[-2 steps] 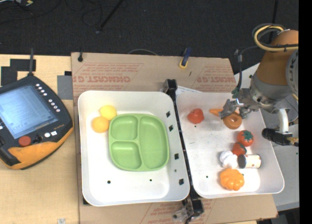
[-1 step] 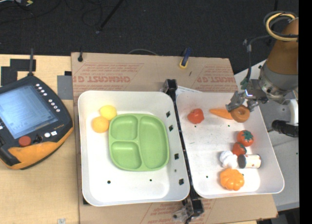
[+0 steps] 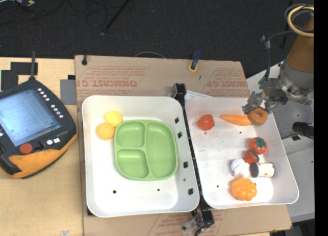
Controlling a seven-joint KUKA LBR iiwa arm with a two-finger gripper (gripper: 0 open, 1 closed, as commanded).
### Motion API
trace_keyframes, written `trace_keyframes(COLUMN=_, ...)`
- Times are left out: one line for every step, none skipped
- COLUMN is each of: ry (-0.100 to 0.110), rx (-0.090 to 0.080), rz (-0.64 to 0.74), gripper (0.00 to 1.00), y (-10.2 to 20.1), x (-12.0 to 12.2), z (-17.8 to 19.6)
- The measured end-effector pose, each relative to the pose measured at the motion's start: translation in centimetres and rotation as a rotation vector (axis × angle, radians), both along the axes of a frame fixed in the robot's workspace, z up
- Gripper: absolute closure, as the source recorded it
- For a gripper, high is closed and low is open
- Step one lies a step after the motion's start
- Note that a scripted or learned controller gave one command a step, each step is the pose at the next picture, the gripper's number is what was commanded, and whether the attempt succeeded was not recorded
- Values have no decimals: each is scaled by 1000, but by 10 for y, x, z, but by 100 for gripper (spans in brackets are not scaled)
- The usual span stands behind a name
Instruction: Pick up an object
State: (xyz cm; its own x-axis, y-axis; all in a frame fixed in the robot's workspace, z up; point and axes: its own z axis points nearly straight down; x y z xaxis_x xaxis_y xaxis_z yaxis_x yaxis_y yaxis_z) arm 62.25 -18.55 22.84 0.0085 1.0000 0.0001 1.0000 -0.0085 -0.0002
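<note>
We see the gripper over the right bin, its claw clasping a brown ring; carrot just beside

Two bins sit side by side on the bench. The left bin holds a divided tray with two lemons just left of it. The right bin holds a carrot at the back, a tomato left of it, and a cluster of toy foods toward the front right. A control pendant lies left of the bins.
</note>
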Motion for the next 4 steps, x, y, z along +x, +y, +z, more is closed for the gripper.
trace_keyframes(ry=3, rx=2, rz=10, gripper=100, y=49, x=-13, z=9)
trace_keyframes(ry=4, rx=1, rz=10, gripper=100, y=98, x=-21, z=16)
trace_keyframes(ry=5, rx=1, rz=11, gripper=100, y=149, x=-22, z=2)
trace_keyframes(ry=6, rx=2, rz=13, gripper=100, y=210, x=-36, z=2)
